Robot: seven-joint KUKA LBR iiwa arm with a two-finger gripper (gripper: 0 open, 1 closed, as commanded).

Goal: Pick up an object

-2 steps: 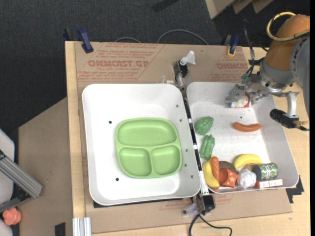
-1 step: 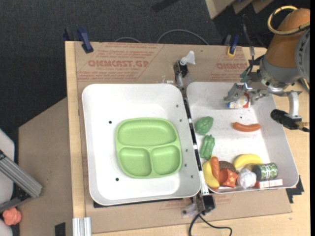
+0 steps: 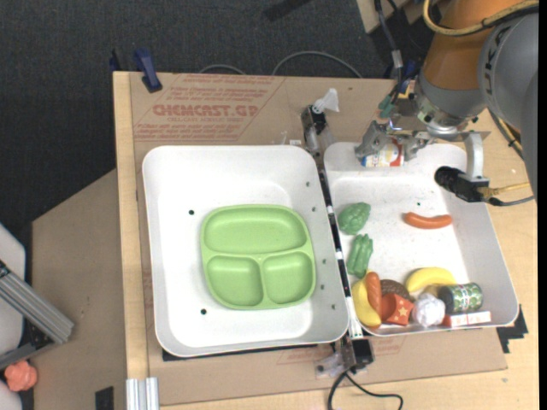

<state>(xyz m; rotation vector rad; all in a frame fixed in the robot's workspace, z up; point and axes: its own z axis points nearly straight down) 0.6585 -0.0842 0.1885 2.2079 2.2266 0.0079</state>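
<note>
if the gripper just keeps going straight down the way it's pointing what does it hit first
Probably the small red and white carton at the far end of the right bin. The gripper hangs right above it, pointing down. Depth is hard to judge from this slanted view, so it might instead meet the bin floor just beside the carton.

Even, bright overhead light; soft, short shadows. Two shallow white plastic bins (image 3: 171, 178) near blown out, faint glare. Dark carpet floor (image 3: 68, 24) grainy, underexposed. Overall slight softness.
</note>
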